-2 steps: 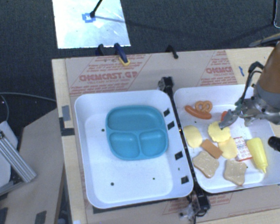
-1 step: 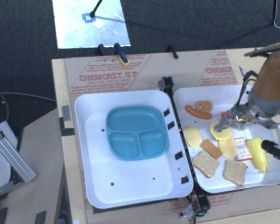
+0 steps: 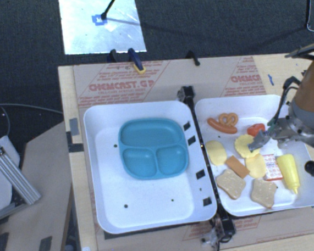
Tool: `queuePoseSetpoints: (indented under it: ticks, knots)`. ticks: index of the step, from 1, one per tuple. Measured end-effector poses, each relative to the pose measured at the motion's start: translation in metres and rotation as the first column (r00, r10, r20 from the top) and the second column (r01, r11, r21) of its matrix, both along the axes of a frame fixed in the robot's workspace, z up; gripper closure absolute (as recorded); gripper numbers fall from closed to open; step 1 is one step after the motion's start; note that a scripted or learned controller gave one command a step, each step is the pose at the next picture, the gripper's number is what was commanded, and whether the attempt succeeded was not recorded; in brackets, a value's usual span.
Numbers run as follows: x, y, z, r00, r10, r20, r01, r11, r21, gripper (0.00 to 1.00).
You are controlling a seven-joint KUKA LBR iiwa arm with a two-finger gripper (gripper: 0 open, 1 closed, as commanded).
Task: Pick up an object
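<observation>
Right bin (image 3: pixel 310 195), food pieces scattered over its floor. My gripper (image 3: pixel 256 142) hangs low over the middle of this bin, arm coming in from the right edge. Fingertips sit just above or against the top of a round yellow piece (image 3: pixel 244 143); a small red piece (image 3: pixel 256 128) lies just behind them. I cannot tell how wide my jaws stand from this angle, and nothing is seen clamped between them.

Yellow round piece: no clear long axis, roughly a disc lying flat, about mid-bin.

Around it, working outward:
- Orange wedge (image 3: pixel 236 167), just below-left of the yellow round; long axis runs diagonal, upper-left to lower-right.
- Pale yellow oval (image 3: pixel 216 152), left, close to the divider side; long axis near vertical in view.
- Second pale yellow slab (image 3: pixel 255 165), below my fingers.
- Sausage (image 3: pixel 219 125) and pretzel (image 3: pixel 228 118), far-left corner, touching or nearly so; sausage lies slantwise, upper-left to lower-right.
- Small printed card (image 3: pixel 270 167), red and white, beside the slab.
- Yellow bottle (image 3: pixel 288 172), right side, long axis near vertical, narrow tip toward the near wall.
- Two bread slices, one (image 3: pixel 230 183) left and one (image 3: pixel 263 192) right, along the near wall, lying flat.

Left bin (image 3: pixel 107 212): one blue divided plate (image 3: pixel 151 148), three compartments, one wide at the far side and two smaller at the near side, sitting centred toward the far half. Nothing in its compartments.
</observation>
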State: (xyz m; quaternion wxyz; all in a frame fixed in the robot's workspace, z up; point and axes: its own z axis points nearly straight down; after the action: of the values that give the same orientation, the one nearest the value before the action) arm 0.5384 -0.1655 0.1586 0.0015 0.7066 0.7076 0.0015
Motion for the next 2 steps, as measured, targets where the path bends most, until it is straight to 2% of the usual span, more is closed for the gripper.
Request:
queuePoseSetpoints:
  ticks: [1, 2]
  knots:
    - [0.073, 0.005, -0.076, 1.000, 0.006, 0.003, -0.006, 1.000, -0.001, 0.00]
    - [0.071, 0.005, -0.063, 1.000, 0.005, 0.001, -0.005, 1.000, 0.000, 1.00]
